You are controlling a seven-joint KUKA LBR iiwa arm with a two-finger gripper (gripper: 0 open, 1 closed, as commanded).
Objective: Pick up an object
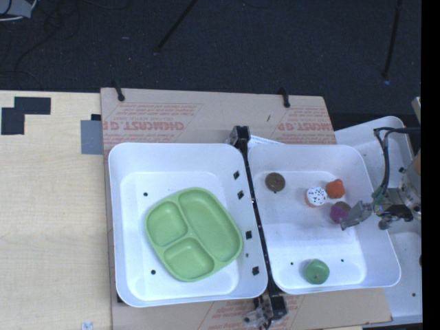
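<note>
From above and at a slant, the camera view shows two shallow white bins side by side on a cardboard sheet (206, 115) laid over the surface (48, 205).

The left bin (130, 163) holds a light green divided plate (193, 234) with three compartments, lying flat and turned at an angle, near the middle of the bin floor.

The right bin (357, 267) holds five small objects. A brown round piece (275, 181) sits toward the far left of its floor. A white ball with dark spots (315, 196) lies near the middle right, touching or just beside an orange piece (335, 188) on its right. A purple object (339, 212) sits just below those two, near the bin's right wall. A green round object (317, 271) lies alone near the front edge, well apart from the others.

The arm comes in from the right edge, with dark cables looped above it. The end effector (357, 215) reaches over the right wall of the right bin, its grey tip right against the purple object. At this size the tip is blurred, so whether it is released or clenched on anything cannot be told, and the purple object seems to rest on the bin floor rather than off it.

A black clamp strip (249, 205) runs along the seam between the two bins.
</note>
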